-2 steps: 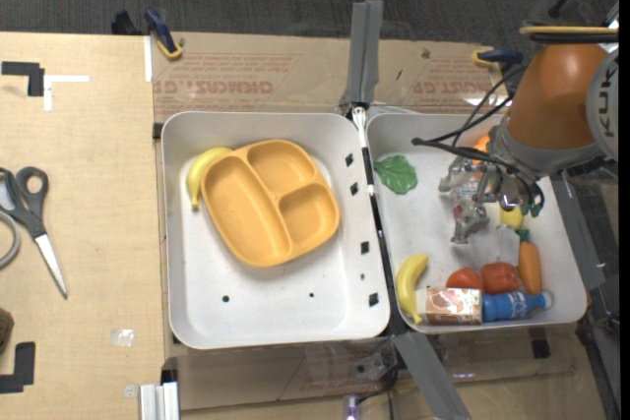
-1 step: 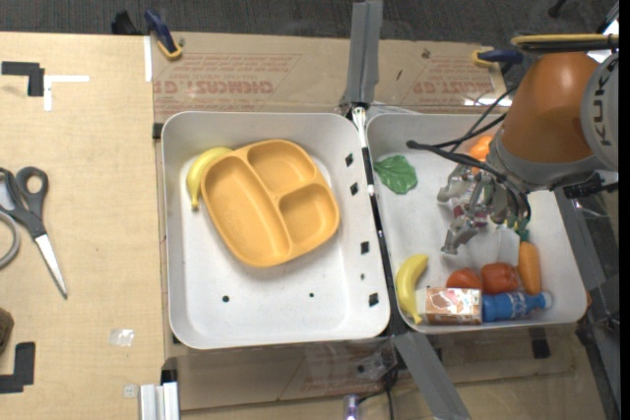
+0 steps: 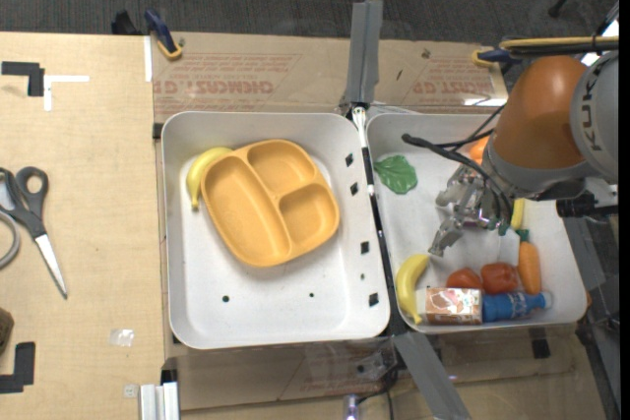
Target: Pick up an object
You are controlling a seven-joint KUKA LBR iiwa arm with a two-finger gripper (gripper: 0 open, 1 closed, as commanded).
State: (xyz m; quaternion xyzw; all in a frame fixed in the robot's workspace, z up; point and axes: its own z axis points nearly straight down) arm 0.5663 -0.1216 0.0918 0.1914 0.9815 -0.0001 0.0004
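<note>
My gripper (image 3: 445, 219) hangs over the middle of the right bin (image 3: 404, 128), open, with nothing between its fingers. Below it lie a banana (image 3: 410, 278), a small carton (image 3: 454, 304), a red tomato (image 3: 499, 277), a carrot (image 3: 530, 267) and a blue bottle (image 3: 512, 306) along the bin's near edge. A green leaf-shaped toy (image 3: 397, 173) lies to the gripper's upper left. The grey arm with its orange band (image 3: 541, 118) covers the bin's far right part.
The left bin (image 3: 266, 320) holds a yellow divided plate (image 3: 271, 200) with a second banana (image 3: 202, 172) against its left rim. Scissors (image 3: 34, 221) lie on the wooden bench at the far left. A blue clamp (image 3: 162, 32) sits at the bench's back edge.
</note>
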